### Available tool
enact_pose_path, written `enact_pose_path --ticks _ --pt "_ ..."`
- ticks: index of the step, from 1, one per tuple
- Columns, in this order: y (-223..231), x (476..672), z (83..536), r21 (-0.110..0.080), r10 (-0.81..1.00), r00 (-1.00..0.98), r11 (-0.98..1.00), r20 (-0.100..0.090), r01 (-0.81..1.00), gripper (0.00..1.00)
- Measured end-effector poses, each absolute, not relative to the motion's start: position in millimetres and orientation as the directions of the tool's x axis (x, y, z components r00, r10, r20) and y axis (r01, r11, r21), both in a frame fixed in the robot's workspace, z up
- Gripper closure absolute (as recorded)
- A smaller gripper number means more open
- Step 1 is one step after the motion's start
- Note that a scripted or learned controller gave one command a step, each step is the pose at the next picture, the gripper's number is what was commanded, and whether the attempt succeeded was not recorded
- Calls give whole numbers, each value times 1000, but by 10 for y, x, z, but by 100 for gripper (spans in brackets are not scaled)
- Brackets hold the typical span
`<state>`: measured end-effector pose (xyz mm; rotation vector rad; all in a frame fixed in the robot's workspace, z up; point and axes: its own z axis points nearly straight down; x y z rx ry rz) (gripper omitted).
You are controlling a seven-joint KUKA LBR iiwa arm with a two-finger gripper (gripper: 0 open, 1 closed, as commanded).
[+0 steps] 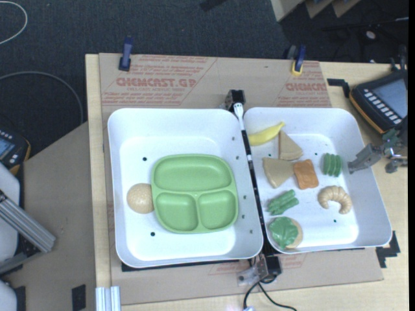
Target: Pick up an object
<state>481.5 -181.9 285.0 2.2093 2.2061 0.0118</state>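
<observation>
Green pickle (pixel 332 164) beside claw (pixel 358 164), croissant (pixel 335 198) near

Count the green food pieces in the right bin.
3: a ribbed one near the gripper, a bean bundle mid-bin, and a round leafy one at the front. None seems hidden.

- The gripper (pixel 371 157) sits at the right bin's (pixel 373 193) right rim, its arm cut off by the right edge; finger state too small to tell
- A yellow-cased device (pixel 382 102) at far right is cropped by the edge
- The round beige item (pixel 139 198) is partly tucked behind the green tray (pixel 194 193)
</observation>
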Motion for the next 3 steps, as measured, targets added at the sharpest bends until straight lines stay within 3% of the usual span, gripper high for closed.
enact_pose_path --ticks 1,2,3 --pt "-1632 4772 770 -8 1000 1 -1 4 1000 0" --pt "-1648 4795 951 3 1000 1 -1 -2 1000 100" --pt "-629 4818 1900 10 1000 -12 12 3 1000 100"
